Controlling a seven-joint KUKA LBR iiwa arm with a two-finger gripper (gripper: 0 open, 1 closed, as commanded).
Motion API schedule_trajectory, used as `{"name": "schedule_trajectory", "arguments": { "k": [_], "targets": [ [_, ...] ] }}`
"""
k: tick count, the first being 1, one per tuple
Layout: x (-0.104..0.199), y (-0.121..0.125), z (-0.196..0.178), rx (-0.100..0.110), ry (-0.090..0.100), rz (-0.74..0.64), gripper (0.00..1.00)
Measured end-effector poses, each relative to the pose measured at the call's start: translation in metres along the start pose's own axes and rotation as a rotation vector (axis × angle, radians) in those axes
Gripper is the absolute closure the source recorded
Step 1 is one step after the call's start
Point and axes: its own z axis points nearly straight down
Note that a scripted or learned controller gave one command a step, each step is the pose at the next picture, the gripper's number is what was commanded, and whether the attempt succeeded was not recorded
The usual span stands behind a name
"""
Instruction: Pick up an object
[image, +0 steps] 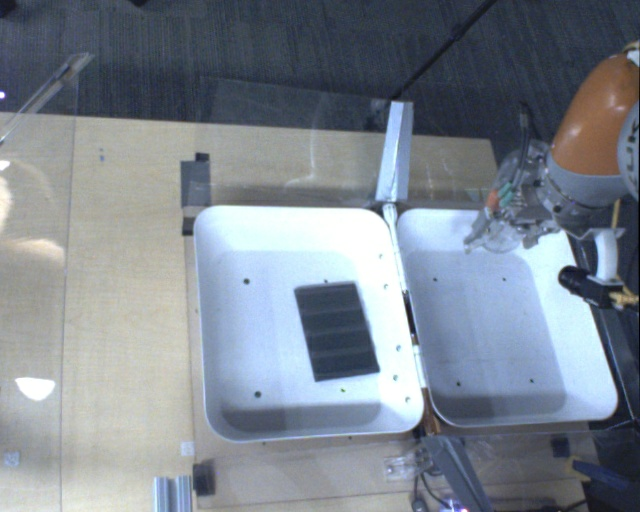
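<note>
Reach is spanning both bins: my tool (508, 222), grip state unreadable, is hovering over the right bin's (520, 400) far corner while the dark ridged slab (336, 330) is lying leftward, long axis near-to-far.

single fixed camera above the bench (120, 330), angled down, both white bins (215, 300) in frame

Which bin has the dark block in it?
The left bin: the dark ridged block lies flat near its middle. The right bin sits under the claw at its far edge.
</note>
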Motion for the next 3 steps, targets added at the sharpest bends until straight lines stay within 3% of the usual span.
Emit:
{"name": "schedule_trajectory", "arguments": {
  "k": [1, 2, 3],
  "targets": [
    [0.030, -0.025, 0.104, 0.002, 0.001, 0.391, 0.00],
    [0.011, 0.039, 0.084, 0.026, 0.003, 0.097, 0.00],
    [0.012, 0.040, 0.074, 0.026, 0.001, 0.092, 1.00]
  ]
}}
